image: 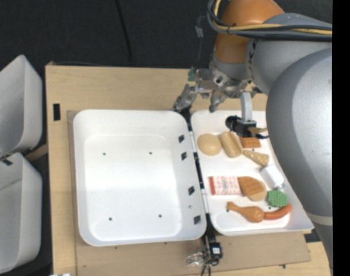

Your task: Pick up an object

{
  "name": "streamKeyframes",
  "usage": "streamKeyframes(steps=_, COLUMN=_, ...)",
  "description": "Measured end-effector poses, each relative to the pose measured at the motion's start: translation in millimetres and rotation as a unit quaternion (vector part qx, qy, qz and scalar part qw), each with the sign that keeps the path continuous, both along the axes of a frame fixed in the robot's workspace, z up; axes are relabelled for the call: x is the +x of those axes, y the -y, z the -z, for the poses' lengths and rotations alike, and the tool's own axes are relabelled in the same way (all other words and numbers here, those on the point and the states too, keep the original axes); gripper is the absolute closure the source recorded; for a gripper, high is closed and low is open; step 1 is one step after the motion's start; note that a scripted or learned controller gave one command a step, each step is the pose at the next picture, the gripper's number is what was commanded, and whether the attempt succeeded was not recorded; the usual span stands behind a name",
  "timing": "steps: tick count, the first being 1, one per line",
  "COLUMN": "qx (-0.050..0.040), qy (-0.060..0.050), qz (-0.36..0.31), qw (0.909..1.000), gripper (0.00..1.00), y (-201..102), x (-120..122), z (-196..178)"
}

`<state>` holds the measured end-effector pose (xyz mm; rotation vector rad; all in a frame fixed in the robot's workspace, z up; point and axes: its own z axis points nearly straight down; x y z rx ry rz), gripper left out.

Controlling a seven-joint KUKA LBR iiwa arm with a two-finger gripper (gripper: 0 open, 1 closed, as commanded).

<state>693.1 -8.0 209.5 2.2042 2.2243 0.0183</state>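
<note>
The two shallow white bins (134,234) below the hand (204,99) look like smooth, faintly glossy plastic; the pale tan bench (117,88) looks like matt wood; the grey arm shell (298,96) has a satin sheen.

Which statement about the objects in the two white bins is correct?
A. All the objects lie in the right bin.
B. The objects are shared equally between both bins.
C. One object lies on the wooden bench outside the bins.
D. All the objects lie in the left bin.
A: the round bun, the red and white packet, the green piece and the others all lie in the right bin, none in the left bin.
</note>
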Motion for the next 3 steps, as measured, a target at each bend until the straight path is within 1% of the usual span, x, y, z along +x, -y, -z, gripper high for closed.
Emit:
streamKeyframes(steps=1, qx=-0.0032, qy=-0.006, qz=0.002, qw=1.0, gripper=1.0, y=8, x=-3, z=-4)
streamKeyframes(steps=2, qx=-0.0026, qy=-0.009, qz=0.004, qw=0.9999, gripper=1.0, y=7, x=-4, z=-36)
streamKeyframes(steps=3, qx=-0.0021, qy=-0.009, qz=0.004, qw=0.9999, gripper=1.0, y=8, x=-4, z=-85)
